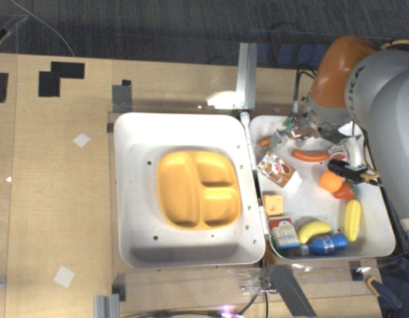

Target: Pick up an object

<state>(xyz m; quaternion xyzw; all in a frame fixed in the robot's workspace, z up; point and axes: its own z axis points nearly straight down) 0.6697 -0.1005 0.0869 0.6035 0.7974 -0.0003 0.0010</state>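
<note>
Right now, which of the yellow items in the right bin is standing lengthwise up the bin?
The corn cob by the right wall; the banana beside it lies crosswise.

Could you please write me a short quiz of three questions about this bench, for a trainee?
1. True or false: the yellow divided tray lies in the right bin.
2. Which thing lies nearest the front wall of the right bin?
A. the blue bottle
B. the red sausage
C. the snack packet
3. Fill in: the corn cob lies along the ____ side of the right bin.

Key
1. False: it lies in the left bin.
2. A.
3. Right, just below the orange toy. The hand hovers at the far end of that bin.
</note>
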